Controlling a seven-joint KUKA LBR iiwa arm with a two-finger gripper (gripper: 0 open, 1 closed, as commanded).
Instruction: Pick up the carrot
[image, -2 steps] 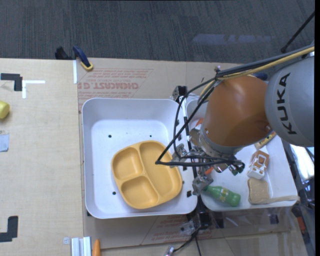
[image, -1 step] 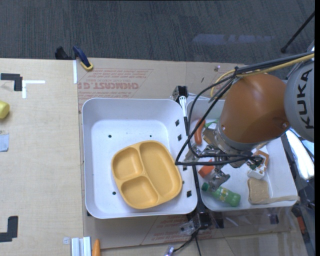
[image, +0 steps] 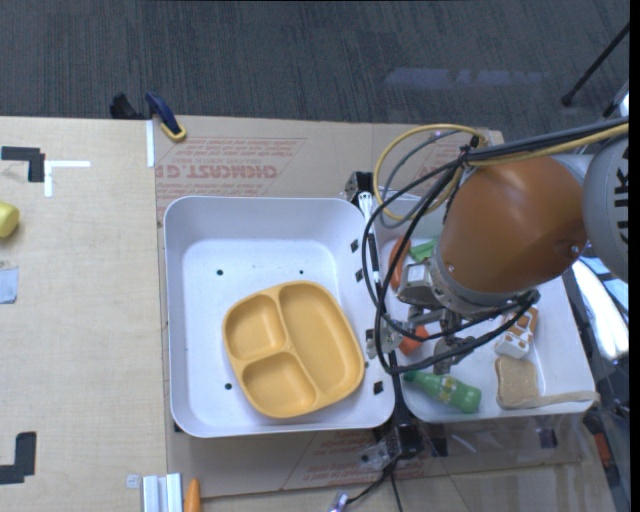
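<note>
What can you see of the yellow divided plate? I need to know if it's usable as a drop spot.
The yellow plate looks like matte plastic, a rounded rectangle with three compartments: one long, two smaller. It lies flat, turned at an angle, on the floor of the left white bin, toward its near right corner. Nothing sits in it.

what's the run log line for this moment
arm: over right white bin | orange carrot: in bin, mostly hidden by arm | yellow three-compartment plate: left bin | grasp: unconfirmed

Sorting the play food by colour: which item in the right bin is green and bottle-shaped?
The green plastic bottle lying on its side at the bin's near edge; the tan bread slice beside it is flat.
</note>
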